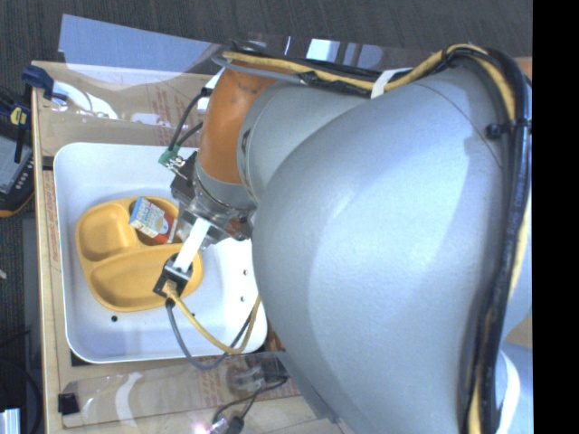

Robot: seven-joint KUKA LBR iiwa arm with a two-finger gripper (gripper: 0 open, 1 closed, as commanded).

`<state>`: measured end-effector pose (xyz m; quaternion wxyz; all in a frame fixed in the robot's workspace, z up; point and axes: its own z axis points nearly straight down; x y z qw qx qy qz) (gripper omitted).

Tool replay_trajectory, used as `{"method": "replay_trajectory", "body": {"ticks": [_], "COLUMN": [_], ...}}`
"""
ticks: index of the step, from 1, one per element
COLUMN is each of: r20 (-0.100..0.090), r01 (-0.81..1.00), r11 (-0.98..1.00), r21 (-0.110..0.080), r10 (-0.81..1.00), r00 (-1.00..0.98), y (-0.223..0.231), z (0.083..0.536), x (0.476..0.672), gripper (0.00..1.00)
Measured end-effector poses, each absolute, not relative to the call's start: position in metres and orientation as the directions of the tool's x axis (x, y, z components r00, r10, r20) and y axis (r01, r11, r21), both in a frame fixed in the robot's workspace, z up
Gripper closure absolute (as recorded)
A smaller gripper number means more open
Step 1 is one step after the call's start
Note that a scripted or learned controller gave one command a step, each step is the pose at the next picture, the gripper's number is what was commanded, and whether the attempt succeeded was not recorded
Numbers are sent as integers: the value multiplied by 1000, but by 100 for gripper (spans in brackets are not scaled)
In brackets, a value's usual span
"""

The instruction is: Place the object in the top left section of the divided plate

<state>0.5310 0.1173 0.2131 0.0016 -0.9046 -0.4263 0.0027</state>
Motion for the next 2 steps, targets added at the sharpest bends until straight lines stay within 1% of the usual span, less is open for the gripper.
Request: {"method": "replay_trajectory", "body": {"ticks": [1, 2], "r20": [-2, -1], "r01": [973, 964], "r11": [-233, -267], "r21": [-5, -5], "r10": [973, 964], "r00": [233, 267], "y": [153, 136], "z": [219, 244], "x": [539, 478], "gripper": [100, 100]}}
